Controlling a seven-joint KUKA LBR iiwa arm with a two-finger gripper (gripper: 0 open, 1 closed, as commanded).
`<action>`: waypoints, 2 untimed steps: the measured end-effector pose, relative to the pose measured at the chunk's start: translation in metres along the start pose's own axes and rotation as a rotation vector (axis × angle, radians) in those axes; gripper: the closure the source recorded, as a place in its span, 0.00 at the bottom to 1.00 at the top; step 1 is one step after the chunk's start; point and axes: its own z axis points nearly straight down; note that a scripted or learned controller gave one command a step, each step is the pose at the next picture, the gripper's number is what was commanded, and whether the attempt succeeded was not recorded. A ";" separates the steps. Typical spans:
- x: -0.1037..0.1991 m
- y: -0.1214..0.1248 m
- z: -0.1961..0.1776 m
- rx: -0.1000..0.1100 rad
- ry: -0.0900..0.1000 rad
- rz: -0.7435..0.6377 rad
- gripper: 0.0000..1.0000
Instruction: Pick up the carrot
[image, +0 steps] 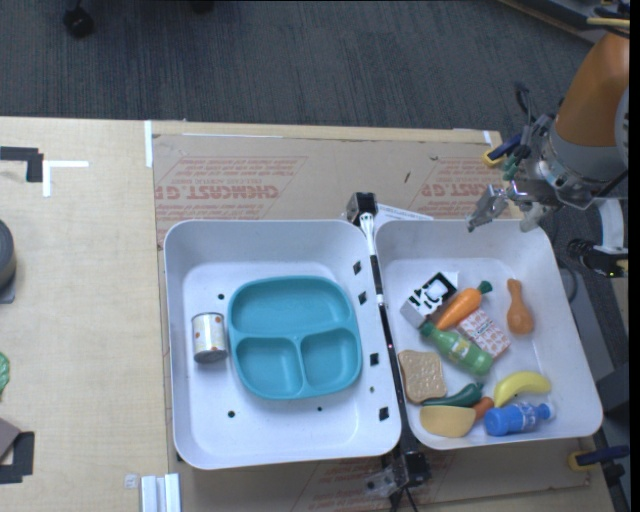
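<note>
The carrot (461, 306), orange with a green stem end, lies slanted in the right bin (560, 270), between a white box with black marks (430, 296) and a pink carton (486, 332). My gripper (507, 208) hangs over the bin's far rim, up and to the right of the carrot and well apart from it. Its fingers (484, 212) are spread, with nothing between them.
The right bin also holds a green bottle (458, 348), a drumstick-shaped toy (519, 308), a bread slice (423, 375), a banana (522, 385) and a blue bottle (517, 417). The left bin (190, 400) bears a teal divided plate (294, 336) and a small can (208, 337).
</note>
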 end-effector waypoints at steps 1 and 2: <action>0.008 -0.058 0.090 -0.025 -0.003 -0.048 0.00; 0.038 -0.066 0.095 -0.038 -0.012 -0.086 0.00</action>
